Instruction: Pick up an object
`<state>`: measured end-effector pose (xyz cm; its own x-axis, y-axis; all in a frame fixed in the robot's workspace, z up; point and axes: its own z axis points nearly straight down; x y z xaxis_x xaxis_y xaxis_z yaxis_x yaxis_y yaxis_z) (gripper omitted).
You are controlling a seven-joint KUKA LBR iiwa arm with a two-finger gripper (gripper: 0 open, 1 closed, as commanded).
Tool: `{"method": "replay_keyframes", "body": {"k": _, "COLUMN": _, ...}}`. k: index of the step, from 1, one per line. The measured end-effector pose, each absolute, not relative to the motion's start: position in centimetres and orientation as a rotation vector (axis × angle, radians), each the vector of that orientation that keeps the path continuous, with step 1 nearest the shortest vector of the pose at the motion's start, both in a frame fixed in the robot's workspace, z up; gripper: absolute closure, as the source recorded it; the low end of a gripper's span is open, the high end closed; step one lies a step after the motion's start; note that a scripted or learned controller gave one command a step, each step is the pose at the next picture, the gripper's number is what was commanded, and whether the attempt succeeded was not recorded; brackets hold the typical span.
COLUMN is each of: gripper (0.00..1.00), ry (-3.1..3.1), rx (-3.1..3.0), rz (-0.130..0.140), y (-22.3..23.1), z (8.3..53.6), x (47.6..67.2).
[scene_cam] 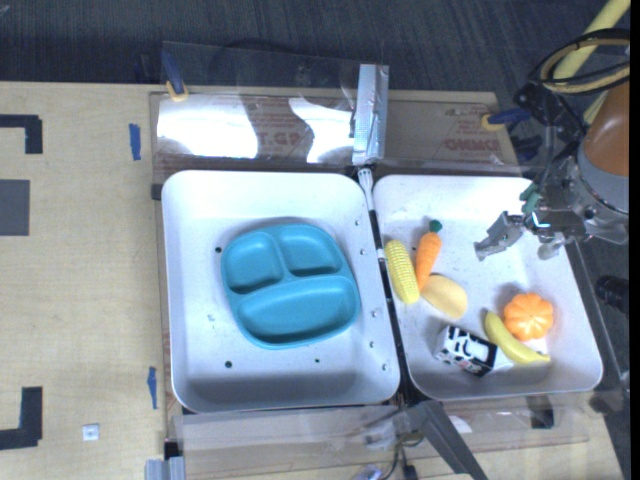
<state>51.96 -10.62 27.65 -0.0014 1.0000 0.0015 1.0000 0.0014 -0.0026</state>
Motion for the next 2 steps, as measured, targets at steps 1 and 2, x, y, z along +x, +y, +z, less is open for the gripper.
{"method": "replay_keyframes", "body": {"k": 1, "gripper": 0.0, "ry": -2.312, "rx": -2.119, "rz": 0.006, "y": -8.3, "z": 21.1, "x": 58.3}}
{"method": "replay_keyframes", "body": {"k": 2, "gripper": 0.0, "ry": -2.278, "rx": -2.175, "rz": -0.01, "y": -11.0, "z": 8.8, "x": 62.6}}
